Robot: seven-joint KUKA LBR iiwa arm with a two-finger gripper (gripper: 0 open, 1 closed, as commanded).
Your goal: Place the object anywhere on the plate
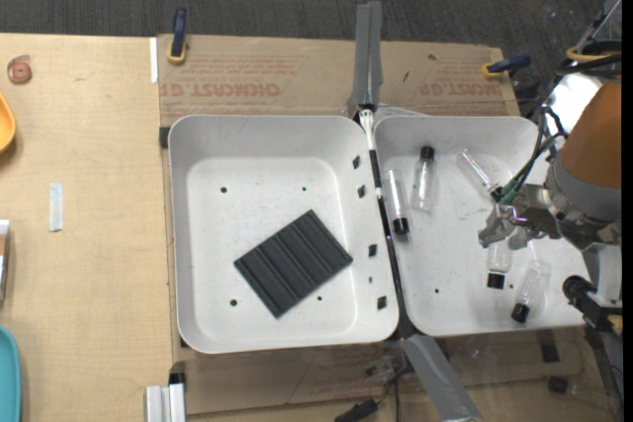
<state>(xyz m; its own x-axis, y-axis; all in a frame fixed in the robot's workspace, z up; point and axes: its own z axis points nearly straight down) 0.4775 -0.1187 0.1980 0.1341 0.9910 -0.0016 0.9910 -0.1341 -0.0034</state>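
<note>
A dark ridged rectangular plate [294, 262] lies tilted on the floor of the left bin [198, 212]. Several clear vials with black caps lie in the right bin [445, 296]: one [397, 203] beside the divider, one [425, 175] near it, one [476, 170] farther back. Two more vials [495, 268] [528, 294] lie near the front right. My gripper [501, 228] hangs low over the right side of the right bin, just above the front-right vials and far from the plate. Nothing can be made out in its grasp.
The arm's grey body and orange band [598, 148] cover the right bin's right edge, with cables trailing beside it. A metal bar [368, 54] stands behind the seam between the bins. Blue clamps [178, 33] [506, 66] hold the cardboard at the back.
</note>
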